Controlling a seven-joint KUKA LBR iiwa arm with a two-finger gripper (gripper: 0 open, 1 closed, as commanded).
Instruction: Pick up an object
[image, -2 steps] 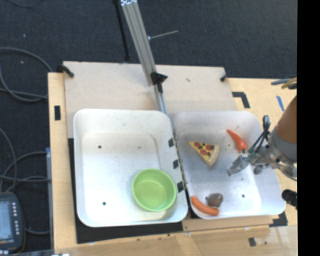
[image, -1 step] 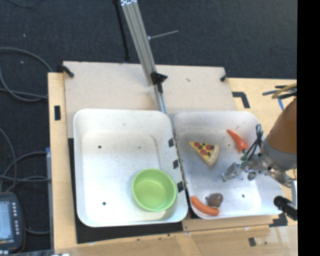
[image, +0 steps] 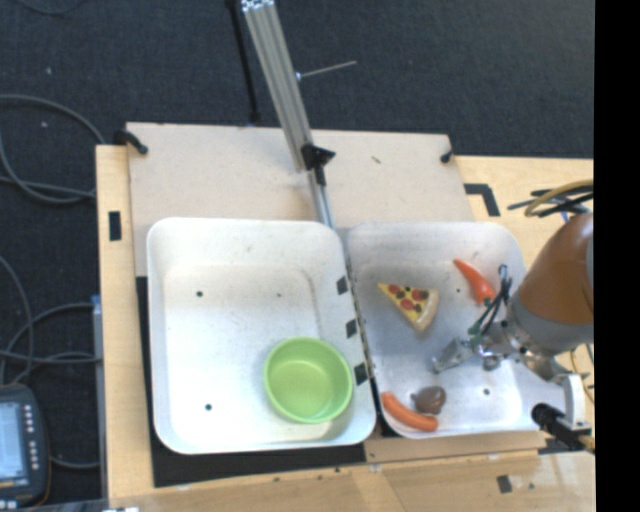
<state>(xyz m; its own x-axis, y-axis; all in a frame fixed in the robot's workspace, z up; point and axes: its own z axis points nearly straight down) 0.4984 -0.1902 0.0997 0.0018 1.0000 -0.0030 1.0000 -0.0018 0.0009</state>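
A grey aluminium rail (image: 285, 85) ran diagonally from the top centre of the frame, and black cables (image: 30, 150) lay along the left edge.

The scene is evenly and brightly lit from above, and only faint, soft shadows are cast. The two white bins (image: 250, 250) are slightly washed out, with mild glare along their rims. Grain and soft focus are seen throughout; fine detail on the arm (image: 560, 290) is blurred. The dark floor (image: 60, 60) is rendered dim.
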